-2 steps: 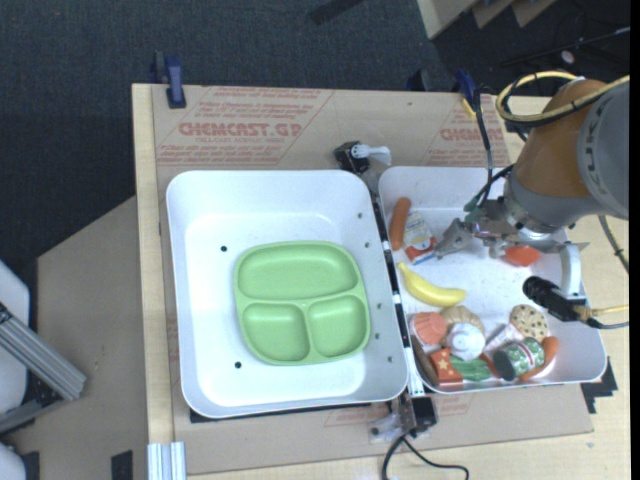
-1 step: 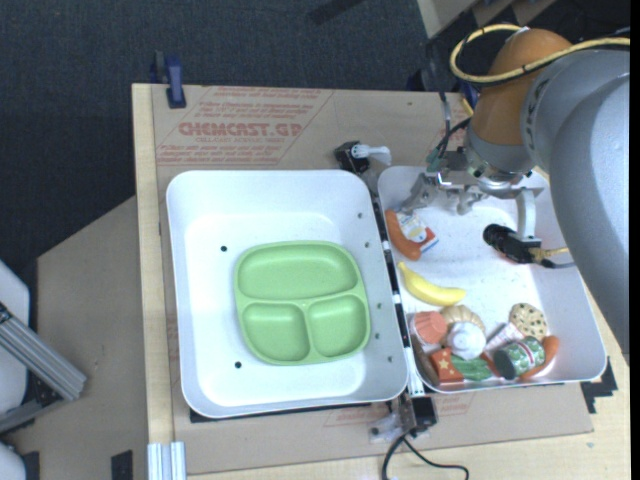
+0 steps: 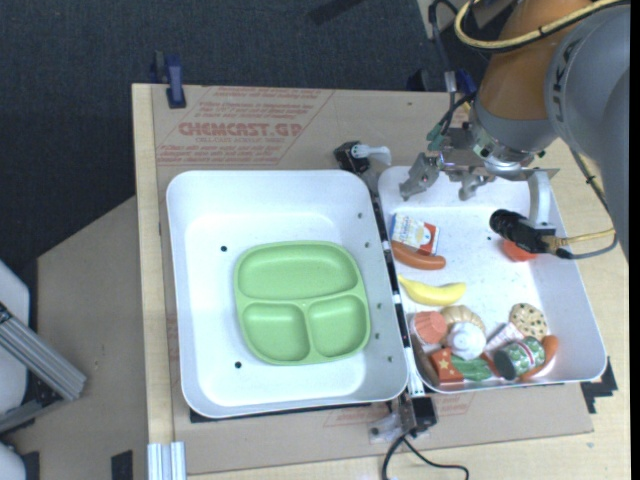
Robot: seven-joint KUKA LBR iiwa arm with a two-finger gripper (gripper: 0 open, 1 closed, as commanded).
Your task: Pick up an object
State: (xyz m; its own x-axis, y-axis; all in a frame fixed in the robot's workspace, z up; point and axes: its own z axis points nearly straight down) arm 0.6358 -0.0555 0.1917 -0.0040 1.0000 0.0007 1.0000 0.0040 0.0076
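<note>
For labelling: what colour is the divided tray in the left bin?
Light green tray, clearest in the camera view.

Arm (image 3: pixel 545 48) reached in from upper right, orange band above wrist. Gripper (image 3: pixel 448 176) hung over far edge of right bin (image 3: pixel 575 308), fingers spread, nothing between them. In right bin: carton (image 3: pixel 414 233) near left wall, sausage (image 3: pixel 418 259) just below it, banana (image 3: pixel 432 291) below that, heap of toy food (image 3: pixel 480 346) at near end, cookie (image 3: pixel 527 319) beside heap. Left bin (image 3: pixel 200 268) held green tray (image 3: pixel 300 300), three compartments. Both bins side by side on table (image 3: pixel 240 128).
</note>
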